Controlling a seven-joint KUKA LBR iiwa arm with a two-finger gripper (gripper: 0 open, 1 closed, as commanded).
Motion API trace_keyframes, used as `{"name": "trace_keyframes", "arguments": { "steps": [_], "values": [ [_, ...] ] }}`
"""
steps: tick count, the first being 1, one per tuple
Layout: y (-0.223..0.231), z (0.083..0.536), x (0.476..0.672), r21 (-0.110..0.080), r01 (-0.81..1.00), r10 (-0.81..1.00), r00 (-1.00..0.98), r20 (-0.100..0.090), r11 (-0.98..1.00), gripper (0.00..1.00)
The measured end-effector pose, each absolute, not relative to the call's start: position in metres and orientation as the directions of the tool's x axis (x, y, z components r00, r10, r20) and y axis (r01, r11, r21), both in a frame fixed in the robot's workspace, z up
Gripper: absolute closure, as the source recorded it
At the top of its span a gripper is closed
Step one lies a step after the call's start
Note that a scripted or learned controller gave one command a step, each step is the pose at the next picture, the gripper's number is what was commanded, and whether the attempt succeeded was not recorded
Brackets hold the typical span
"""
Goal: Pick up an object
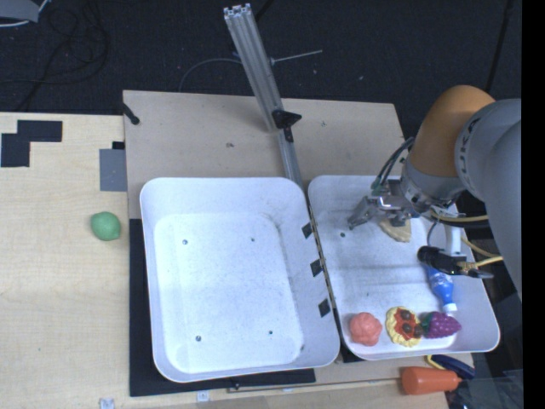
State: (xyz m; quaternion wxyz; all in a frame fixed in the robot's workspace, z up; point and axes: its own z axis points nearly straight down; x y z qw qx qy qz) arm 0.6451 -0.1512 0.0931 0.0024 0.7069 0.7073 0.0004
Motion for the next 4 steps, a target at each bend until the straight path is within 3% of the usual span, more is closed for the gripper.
{"name": "trace_keyframes", "arguments": {
  "steps": [1, 3, 4],
  "values": [
    [-0.151, 0.104, 0.645, 0.004, 1.0, 1.0, 0.0, -0.001, 0.0, 1.0],
    [-0.155, 0.191, 0.642, 0.004, 1.0, 1.0, 0.0, -0.001, 0.0, 1.0],
    [-0.155, 0.21, 0.643, 0.001, 1.0, 1.0, 0.001, 0.0, -0.001, 1.0]
  ]
}}
